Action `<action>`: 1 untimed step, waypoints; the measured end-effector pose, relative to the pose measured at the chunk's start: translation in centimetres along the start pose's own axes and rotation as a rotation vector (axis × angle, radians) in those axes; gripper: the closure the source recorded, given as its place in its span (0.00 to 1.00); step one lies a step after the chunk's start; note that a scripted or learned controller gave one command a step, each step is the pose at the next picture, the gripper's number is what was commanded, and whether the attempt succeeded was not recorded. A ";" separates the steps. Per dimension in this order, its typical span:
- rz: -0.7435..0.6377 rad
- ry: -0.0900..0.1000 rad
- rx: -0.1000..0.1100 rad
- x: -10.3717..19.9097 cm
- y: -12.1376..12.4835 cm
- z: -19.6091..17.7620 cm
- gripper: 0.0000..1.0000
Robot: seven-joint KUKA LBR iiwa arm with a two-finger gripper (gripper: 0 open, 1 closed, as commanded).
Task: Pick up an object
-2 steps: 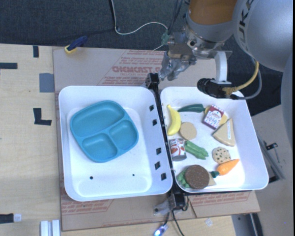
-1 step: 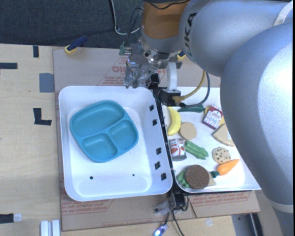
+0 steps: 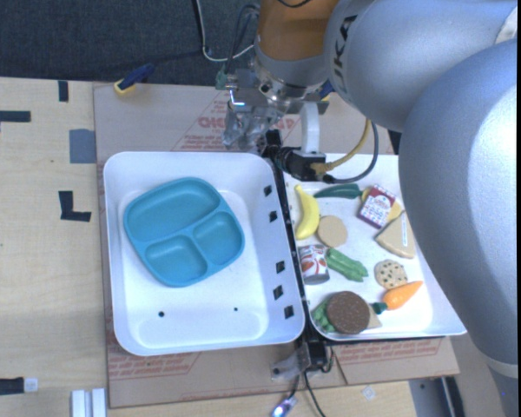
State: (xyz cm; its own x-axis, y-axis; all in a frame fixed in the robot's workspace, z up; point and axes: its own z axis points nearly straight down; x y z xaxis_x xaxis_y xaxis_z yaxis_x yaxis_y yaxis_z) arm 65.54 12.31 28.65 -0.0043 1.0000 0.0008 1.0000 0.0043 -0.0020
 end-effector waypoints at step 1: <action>-0.001 0.000 0.001 0.0 0.0 -0.9 1.00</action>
State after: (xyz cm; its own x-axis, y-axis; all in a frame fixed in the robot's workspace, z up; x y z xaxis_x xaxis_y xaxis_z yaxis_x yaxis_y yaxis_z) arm 65.55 12.36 29.59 -0.0057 1.0000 0.0008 1.0000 0.0057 -0.0032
